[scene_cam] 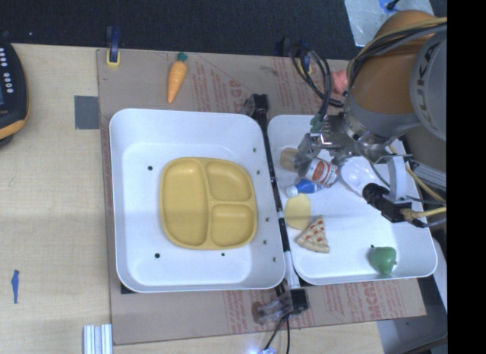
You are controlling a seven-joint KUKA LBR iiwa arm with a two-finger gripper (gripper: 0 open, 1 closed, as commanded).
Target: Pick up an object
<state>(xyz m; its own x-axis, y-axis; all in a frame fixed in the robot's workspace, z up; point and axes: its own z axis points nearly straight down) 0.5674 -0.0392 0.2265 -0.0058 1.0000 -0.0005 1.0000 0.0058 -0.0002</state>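
My gripper (pixel 315 155) is low in the right bin (pixel 342 265), near its upper left part. A small can or bottle with a red and white label and a blue cap (pixel 317 178) lies just under the gripper, touching or nearly touching it. A tan object (pixel 288 158) sits to the gripper's left. Nearer the front lie a pale yellow round piece (pixel 298 210), a pizza slice (pixel 314 235) and a green pepper (pixel 383 259). Whether anything sits between the fingers is hidden.
The left bin (pixel 129 193) holds a yellow divided plate (pixel 207 202). A toy carrot (pixel 176 77) lies on the bench behind the left bin. A dark device (pixel 11 90) sits at the left edge of the bench.
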